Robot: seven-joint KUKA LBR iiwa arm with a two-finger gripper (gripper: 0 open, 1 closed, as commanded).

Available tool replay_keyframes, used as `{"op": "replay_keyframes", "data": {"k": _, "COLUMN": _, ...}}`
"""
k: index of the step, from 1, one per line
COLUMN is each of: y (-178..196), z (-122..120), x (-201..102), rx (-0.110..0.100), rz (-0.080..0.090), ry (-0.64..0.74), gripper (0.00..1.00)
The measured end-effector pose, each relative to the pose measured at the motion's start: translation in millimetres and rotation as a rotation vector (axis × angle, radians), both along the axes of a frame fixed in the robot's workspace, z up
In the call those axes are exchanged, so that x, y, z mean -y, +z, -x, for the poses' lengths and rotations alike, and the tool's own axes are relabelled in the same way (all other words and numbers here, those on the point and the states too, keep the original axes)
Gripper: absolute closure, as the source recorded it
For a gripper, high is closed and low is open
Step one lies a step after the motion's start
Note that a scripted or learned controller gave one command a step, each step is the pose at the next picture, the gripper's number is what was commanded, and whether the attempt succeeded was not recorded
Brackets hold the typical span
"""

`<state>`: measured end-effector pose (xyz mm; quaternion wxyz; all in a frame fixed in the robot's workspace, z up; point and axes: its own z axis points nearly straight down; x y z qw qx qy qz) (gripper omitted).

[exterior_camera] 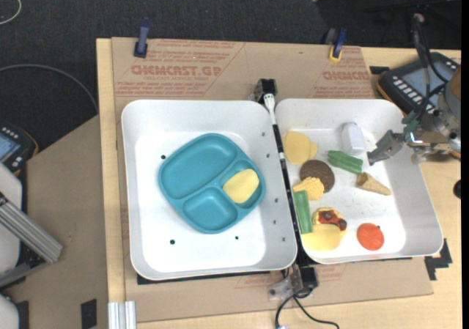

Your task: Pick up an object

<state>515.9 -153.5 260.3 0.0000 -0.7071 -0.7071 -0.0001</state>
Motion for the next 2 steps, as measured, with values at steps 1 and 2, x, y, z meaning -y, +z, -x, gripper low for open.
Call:
{"op": "replay_keyframes", "data": {"k": 1, "y": -86, "z": -4, "x": -3, "rx": -0.010, "rz": -0.003, "ry": 0.000, "gripper": 0.00}}
{"op": "replay_keyframes", "data": {"k": 2, "y": -35, "z": 38, "x": 1, "rx": -0.001, "rz": -0.001, "ry": -0.002, "gripper": 0.00}}
